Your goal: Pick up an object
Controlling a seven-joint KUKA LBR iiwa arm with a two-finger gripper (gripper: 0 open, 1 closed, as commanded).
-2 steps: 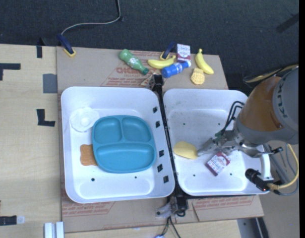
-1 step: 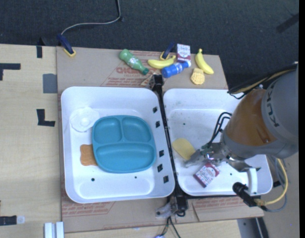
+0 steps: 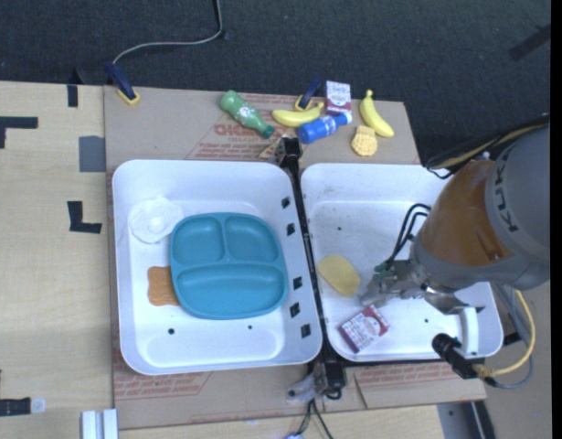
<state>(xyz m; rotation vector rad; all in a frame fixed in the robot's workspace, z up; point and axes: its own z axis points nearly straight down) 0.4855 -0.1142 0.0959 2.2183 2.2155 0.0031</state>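
In the left bin (image 3: 134, 337) a divided tray (image 3: 228, 265) lies; in the right bin (image 3: 354, 186), a packet (image 3: 364, 328) sits at five o'clock of a pouch (image 3: 338, 273).

Left bin (image 3: 134, 245): white. Right bin (image 3: 354, 186): white, speckled with dark marks. Divided plate (image 3: 228, 265): turquoise blue. Cup (image 3: 153, 219): clear. Toast piece (image 3: 159, 286): orange-brown. Soft lump (image 3: 338, 273) left of the hand (image 3: 379, 286): pale yellow. Packet (image 3: 364, 327) below the hand: dark red with white. Arm (image 3: 472, 227): grey, orange band. Bottle (image 3: 247, 113): green. Two bananas (image 3: 297, 115) (image 3: 375, 114): yellow. Tabletop (image 3: 34, 245): light wood, black tape marks.
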